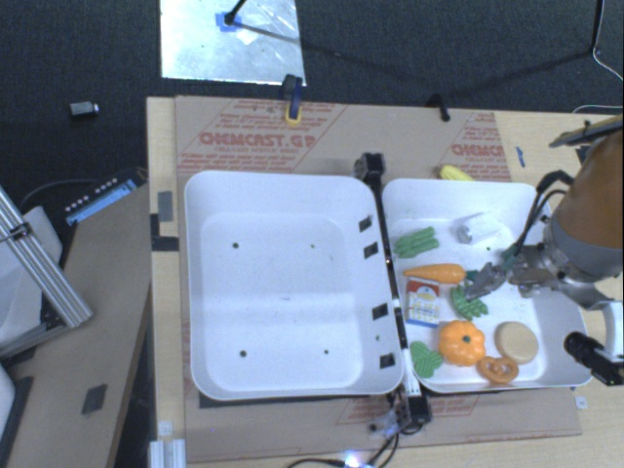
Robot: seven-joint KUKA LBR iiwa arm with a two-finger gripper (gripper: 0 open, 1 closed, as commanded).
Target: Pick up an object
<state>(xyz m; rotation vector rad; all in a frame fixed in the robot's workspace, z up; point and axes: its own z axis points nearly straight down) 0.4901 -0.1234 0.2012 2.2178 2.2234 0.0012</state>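
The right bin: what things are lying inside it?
Inside the right bin lie a green bean pod, carrot, small carton, orange pumpkin, round bun and pretzel. The gripper covers part of a green leafy piece.

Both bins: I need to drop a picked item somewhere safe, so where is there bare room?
The left bin has open floor from wall to wall. In the right bin, the carrot, pumpkin, bread roll and gripper crowd the middle and front; a bare strip runs along its back wall.
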